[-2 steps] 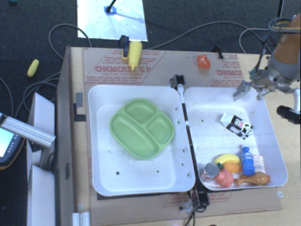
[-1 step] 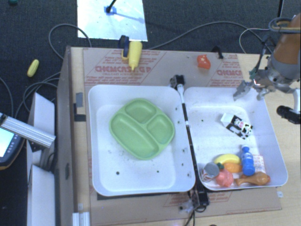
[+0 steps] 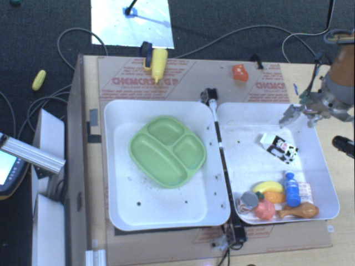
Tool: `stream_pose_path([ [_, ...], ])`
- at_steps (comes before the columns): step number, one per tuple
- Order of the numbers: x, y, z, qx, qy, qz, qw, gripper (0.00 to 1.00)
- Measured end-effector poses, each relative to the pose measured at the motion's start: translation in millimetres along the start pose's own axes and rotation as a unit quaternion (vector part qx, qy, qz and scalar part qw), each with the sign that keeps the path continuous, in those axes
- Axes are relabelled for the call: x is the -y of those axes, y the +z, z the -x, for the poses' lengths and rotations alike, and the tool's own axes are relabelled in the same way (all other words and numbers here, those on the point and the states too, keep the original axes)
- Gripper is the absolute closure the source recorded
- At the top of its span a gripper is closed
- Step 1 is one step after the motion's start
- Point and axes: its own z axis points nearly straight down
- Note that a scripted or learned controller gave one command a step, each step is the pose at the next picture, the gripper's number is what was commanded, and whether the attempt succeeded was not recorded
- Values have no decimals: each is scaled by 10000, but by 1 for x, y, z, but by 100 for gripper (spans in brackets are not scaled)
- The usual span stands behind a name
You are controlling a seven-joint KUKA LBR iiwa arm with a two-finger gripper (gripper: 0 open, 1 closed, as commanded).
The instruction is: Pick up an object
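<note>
Two white bins side by side: the left bin (image 3: 119, 204) has one green divided plate (image 3: 168, 151), the right bin (image 3: 327, 187) has about six small things. A black-and-white box (image 3: 280, 147) sits alone mid-bin with plenty of open floor around it. Piled in the near corner: a banana (image 3: 267, 187), blue bottle (image 3: 290, 188), pink toy (image 3: 265, 209), grey disc (image 3: 249, 200) and brown drumstick (image 3: 299, 210). The gripper (image 3: 300, 116) hangs over the far right rim, fingers spread apart, nothing between them.

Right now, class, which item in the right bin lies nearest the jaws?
The black-and-white cow toy. It lies alone mid-bin, below the gripper; the other toys cluster at the bin's near edge.
</note>
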Motion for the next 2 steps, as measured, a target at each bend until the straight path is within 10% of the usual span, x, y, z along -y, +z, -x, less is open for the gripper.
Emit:
stream_pose_path([
  [2,37,23,0,-6,1,-8,10000,0],
])
